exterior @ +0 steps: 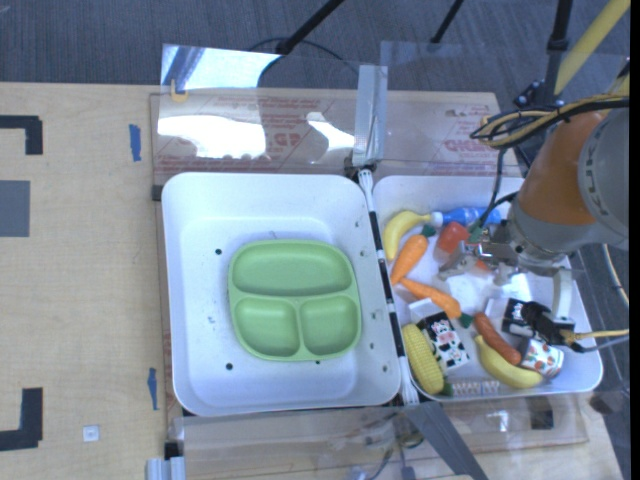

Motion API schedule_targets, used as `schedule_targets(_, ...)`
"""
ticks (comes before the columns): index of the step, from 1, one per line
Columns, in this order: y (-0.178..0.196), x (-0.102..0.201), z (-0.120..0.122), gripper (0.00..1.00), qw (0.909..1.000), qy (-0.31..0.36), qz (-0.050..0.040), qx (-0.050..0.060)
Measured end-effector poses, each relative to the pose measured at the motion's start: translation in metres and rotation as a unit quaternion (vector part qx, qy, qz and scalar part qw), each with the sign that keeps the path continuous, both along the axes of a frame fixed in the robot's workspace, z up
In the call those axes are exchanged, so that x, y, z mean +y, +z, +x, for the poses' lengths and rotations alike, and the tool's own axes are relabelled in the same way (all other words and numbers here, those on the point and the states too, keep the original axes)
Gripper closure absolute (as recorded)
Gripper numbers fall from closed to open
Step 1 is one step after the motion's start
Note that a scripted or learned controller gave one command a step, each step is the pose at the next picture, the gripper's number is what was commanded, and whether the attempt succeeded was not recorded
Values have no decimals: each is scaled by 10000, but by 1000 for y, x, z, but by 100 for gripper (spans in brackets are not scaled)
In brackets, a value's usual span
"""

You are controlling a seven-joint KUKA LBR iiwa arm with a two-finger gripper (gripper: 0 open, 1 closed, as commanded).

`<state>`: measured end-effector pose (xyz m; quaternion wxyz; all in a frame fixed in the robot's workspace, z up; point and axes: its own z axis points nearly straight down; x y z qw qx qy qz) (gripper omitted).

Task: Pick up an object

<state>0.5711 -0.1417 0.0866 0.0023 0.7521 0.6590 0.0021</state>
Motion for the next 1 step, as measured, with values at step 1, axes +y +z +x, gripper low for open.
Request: schedule_targets(1,48,22,60,0,9985,552,-4,22)
